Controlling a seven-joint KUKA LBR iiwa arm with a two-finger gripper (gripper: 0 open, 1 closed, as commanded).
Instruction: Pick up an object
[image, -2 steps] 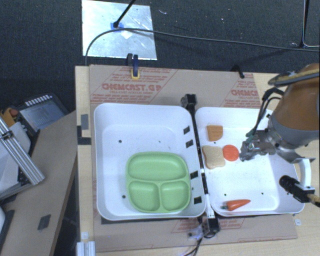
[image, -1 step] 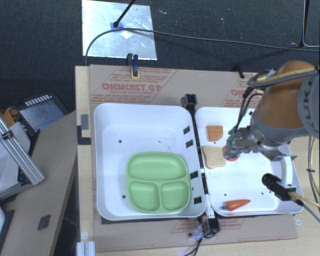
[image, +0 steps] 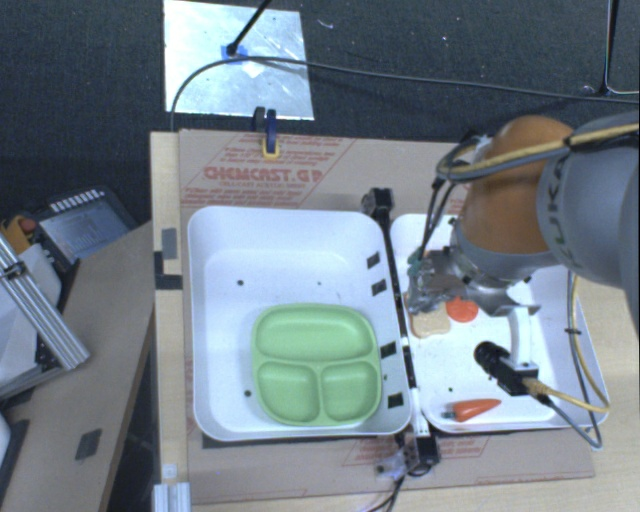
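My gripper (image: 432, 295) hangs low over the left part of the right bin (image: 560, 415), under the grey arm with its orange band. Directly beneath it lies a pale beige flat piece (image: 430, 325), and a small round red-orange object (image: 462, 311) sits just to its right. An orange carrot-shaped object (image: 473, 408) lies near the bin's front edge. The wrist hides the fingers, and nothing can be seen held between them.
The left bin (image: 225, 250) holds a green three-compartment plate (image: 315, 362). A black divider strip (image: 393, 300) runs between the bins. A black cable fitting (image: 503, 367) and yellow cable cross the right bin. Cardboard lies under both bins.
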